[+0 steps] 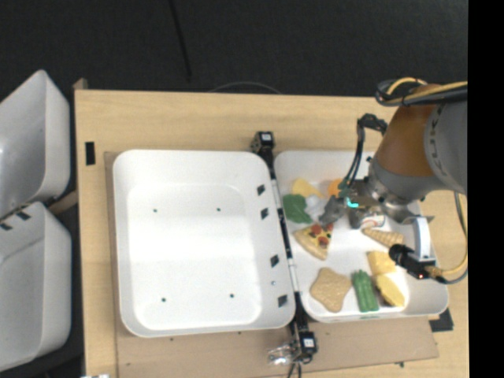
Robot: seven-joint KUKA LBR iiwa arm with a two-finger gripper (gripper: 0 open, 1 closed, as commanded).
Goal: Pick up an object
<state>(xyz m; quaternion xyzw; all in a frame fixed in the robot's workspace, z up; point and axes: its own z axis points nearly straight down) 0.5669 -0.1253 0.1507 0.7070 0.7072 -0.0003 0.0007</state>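
- Toy foods lie in the right bin: pizza slice, green piece, bread slice, green strip, yellow pieces.
- The claw hangs low just above the pizza slice; I cannot tell its state.
- The left bin sits alongside on the surface.

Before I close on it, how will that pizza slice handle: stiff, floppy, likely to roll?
The pizza slice looks like a flat moulded wedge, so probably stiff and light. Lying flat in the right bin, it should slide, not roll. Its thin edge gives the tool little to pinch, and the green piece crowds it.
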